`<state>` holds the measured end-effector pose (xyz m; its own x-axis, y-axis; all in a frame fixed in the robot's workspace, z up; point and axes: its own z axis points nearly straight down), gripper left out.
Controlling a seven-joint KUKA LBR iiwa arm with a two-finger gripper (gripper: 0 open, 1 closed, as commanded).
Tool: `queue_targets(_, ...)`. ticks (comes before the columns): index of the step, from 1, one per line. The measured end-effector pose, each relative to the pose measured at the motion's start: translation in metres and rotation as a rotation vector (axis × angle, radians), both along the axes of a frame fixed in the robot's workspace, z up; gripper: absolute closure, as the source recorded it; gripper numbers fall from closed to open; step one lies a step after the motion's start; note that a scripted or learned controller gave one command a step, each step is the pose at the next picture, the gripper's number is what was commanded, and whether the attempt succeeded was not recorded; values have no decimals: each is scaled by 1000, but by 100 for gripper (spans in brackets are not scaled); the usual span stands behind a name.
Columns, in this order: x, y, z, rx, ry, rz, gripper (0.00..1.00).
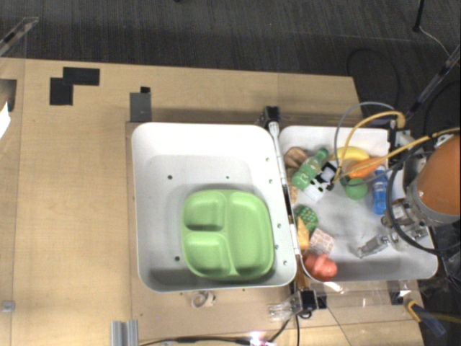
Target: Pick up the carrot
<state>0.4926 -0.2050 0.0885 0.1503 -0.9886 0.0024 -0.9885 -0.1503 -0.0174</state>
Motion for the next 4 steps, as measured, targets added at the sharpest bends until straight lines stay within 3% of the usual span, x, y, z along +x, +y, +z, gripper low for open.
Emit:
queue_targets(1,0,0,0,0,0,0,0)
queue_targets(2,-2,36,34,3,7,-34,0)
queue_targets(3,-4,42,9,1,12,130,0)
queue_targets(4,58,23,55,-3,6,468,0)
